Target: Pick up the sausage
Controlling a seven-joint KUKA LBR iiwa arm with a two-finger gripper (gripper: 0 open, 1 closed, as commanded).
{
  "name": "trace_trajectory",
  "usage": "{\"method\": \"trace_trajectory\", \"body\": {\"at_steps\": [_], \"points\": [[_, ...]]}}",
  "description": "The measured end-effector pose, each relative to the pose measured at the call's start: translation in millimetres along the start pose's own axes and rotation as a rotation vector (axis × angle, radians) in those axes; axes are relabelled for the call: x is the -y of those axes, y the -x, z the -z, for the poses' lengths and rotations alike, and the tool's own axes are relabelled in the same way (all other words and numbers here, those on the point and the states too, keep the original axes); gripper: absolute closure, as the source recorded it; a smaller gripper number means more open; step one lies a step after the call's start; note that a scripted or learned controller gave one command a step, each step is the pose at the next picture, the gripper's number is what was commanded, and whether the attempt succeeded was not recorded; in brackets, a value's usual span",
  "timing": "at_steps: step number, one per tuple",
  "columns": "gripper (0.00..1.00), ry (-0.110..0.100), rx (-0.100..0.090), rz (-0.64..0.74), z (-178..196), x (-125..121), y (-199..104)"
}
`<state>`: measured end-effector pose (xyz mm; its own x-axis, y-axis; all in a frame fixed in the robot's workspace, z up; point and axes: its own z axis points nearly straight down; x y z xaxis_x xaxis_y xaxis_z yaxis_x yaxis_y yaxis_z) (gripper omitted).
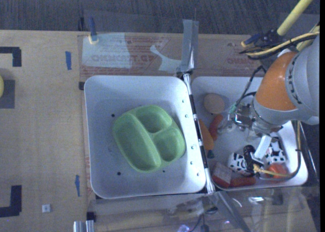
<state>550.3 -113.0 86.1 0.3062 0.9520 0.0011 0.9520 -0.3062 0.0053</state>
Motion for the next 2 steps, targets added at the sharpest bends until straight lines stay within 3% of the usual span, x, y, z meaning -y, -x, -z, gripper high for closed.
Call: {"method": "trace_trajectory", "body": {"at_steps": [1, 2], "points": [[0.00, -0.004, 0.002, -0.181, -1.6, -71.6, -30.3], [1.00, -0.004, 0.003, -0.176, 8.5, -72.4, -32.5]]}}
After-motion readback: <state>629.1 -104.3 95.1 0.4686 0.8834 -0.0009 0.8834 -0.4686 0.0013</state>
